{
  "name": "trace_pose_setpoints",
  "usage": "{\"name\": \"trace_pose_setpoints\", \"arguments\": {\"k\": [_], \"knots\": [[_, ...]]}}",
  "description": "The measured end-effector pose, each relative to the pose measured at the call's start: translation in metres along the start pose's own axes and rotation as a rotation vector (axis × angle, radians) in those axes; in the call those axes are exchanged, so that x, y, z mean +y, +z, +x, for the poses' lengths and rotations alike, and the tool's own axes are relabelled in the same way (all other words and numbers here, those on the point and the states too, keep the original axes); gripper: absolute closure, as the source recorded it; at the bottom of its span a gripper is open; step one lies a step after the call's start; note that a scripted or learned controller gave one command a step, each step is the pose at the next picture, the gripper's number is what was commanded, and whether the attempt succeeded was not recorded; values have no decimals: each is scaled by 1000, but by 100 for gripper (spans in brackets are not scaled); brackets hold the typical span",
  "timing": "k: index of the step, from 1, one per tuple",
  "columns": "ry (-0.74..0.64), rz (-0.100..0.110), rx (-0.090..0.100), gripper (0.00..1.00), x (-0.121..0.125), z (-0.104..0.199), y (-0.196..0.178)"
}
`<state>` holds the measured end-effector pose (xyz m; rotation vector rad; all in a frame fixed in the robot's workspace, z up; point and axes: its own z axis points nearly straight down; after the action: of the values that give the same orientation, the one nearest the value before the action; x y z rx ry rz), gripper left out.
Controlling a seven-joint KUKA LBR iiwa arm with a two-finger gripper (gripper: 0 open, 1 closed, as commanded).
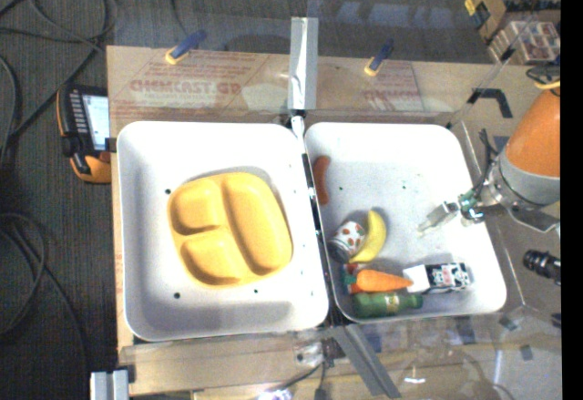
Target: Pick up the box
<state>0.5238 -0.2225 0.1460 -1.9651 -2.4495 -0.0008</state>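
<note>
Right now my pincer [435,218] hangs over the right bin [401,145], near its right wall, fingers spread and gripping nothing. No contact with anything yet.

Box [439,277] lies below my pincer, toward the near edge of that bin, close by but apart. It looks like a small white carton with a dark print on one end, lying flat and long side across. Left of the box, touching or almost, sits a carrot [380,281]; under that a green bottle [386,302]. Banana [370,237] and a small round can [348,239] are off to my pincer's left and lower, well clear.

Step in hand, as I judge it: line up over the box, then descend. Best to straddle the short width, fingers across the long sides, centred away from the carrot end. Bin wall is close behind the box, so come straight down, not slanted. Risk: nudging the carton into the corner or pinching the carrot too.
</note>
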Motion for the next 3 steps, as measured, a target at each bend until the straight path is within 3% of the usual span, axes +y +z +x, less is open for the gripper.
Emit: {"name": "trace_pose_setpoints", "arguments": {"k": [1,2,3], "knots": [[-1,-2,1,100,2,1,-8],[-1,-1,1,0,2,1,-8],[-104,0,0,0,-31,43,-25]]}}
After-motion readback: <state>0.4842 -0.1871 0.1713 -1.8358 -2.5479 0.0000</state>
